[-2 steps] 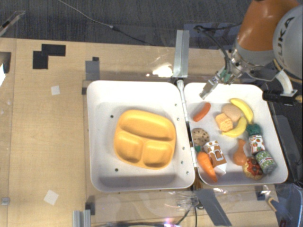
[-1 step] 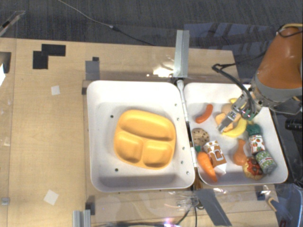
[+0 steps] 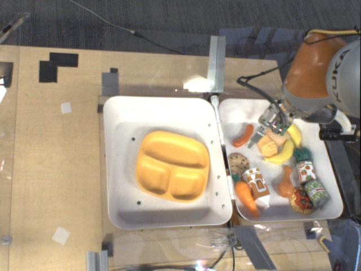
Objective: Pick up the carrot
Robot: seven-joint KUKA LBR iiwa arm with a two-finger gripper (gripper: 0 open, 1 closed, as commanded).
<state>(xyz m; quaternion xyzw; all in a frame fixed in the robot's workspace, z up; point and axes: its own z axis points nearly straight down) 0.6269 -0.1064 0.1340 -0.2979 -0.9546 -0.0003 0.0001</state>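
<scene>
Currently gripper [image 3: 274, 123] low in right bin [image 3: 333, 205], over croissant-like pastry [image 3: 269, 146] beside banana [image 3: 286, 148]; cannot tell gripper state. Carrot [image 3: 246, 197] lies at bin's front left, touching small brown carton [image 3: 256, 183], well apart from gripper. Better approach from free left side, avoid carton. Left bin [image 3: 118, 168] holds yellow divided tray [image 3: 169, 165]. Right bin also: sausage [image 3: 243, 135], cookie [image 3: 238, 162], bottle [image 3: 309, 179].

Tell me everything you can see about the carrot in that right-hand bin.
The carrot is a small orange toy, plastic-looking, tapered like a cone. It lies flat near the front left corner of the right bin, with its thick end toward the cookie and its narrow end pointing at the front wall. A small brown carton lies against its right side. The gripper is farther back, apart from it.
</scene>
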